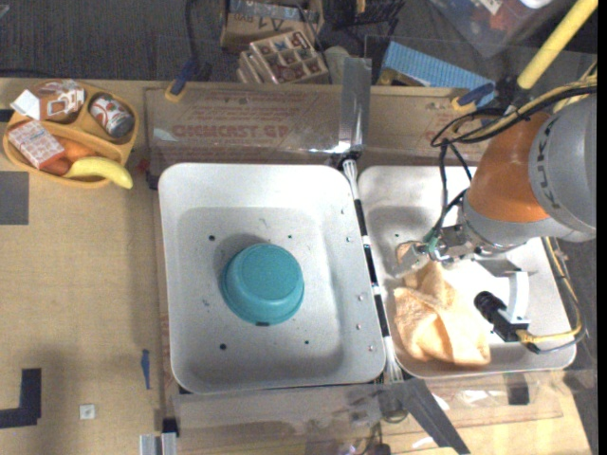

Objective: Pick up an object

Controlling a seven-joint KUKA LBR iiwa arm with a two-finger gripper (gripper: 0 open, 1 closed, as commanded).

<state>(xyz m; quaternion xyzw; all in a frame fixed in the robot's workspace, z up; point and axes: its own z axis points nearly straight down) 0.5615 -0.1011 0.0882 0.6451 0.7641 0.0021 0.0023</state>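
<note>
we see the gripper low in the right bin, right of centre frame, touching the yellow cloth; its grasp we cannot tell, and limp fabric may slip free

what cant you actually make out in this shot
- Claw: its fingertips sit low against the tan cloth in the right bin, under the arm's wrist; no grip can be read.
- Cloth: its top edge is covered by the claw.
- Teal bowl, left bin: upside down, inside hidden.
</note>
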